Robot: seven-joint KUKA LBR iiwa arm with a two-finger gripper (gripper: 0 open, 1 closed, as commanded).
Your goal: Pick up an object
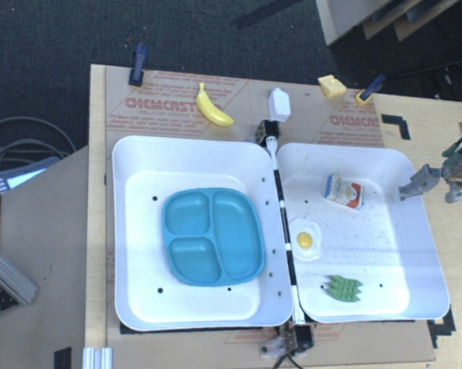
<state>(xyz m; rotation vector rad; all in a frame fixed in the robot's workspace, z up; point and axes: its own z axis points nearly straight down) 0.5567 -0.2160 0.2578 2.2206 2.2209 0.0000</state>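
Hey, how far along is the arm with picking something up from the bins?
Nothing looks picked yet. The small carton, fried egg toy and green toy all lie in the right bin. The gripper sits at that bin's right rim, carrying nothing visible. The whole grasp and lift remain.

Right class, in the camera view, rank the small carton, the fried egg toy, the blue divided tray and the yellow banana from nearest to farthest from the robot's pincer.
1. Small white-and-red carton, right bin, upper part.
2. White-and-yellow fried egg toy, right bin's left edge.
3. Blue divided plastic tray, left bin.
4. Yellow toy banana, bench beyond left bin.
Pincer: right bin's right rim.
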